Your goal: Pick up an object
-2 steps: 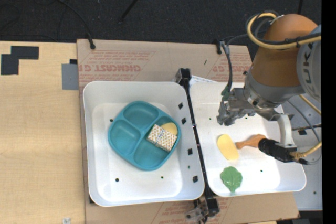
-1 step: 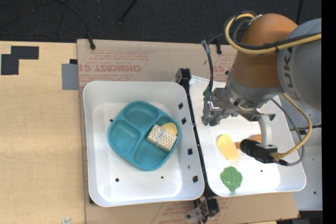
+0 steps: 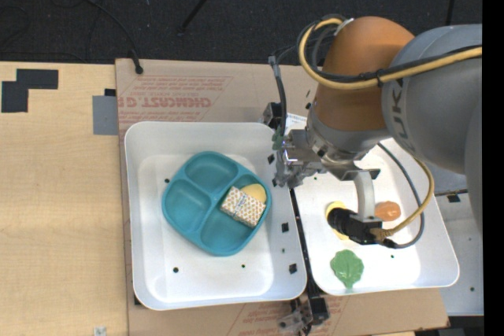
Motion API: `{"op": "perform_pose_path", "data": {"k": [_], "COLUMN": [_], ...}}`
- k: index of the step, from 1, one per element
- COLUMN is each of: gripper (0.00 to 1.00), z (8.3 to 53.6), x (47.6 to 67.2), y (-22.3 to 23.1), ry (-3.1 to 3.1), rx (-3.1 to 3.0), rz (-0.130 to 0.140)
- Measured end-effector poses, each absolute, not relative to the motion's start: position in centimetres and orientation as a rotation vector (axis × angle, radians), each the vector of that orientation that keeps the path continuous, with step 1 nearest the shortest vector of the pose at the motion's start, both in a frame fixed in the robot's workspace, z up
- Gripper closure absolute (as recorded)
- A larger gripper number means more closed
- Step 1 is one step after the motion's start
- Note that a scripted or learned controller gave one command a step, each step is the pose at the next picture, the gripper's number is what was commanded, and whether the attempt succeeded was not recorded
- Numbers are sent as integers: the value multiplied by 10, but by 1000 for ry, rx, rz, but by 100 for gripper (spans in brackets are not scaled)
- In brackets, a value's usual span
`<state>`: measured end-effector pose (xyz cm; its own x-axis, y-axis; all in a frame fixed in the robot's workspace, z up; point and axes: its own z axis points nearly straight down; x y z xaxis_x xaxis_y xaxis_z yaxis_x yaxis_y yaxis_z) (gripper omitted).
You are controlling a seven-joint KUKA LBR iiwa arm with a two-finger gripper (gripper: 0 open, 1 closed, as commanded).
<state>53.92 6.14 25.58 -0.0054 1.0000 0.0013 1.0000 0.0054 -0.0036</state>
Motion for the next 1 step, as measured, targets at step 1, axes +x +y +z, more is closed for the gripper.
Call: {"op": "perform_pose_path", "data": {"k": [1], "gripper": [100], "z": [255], "x": [540], "y": [110], "ry": [-2225], "rx": [-2213], "rz": [4]}}
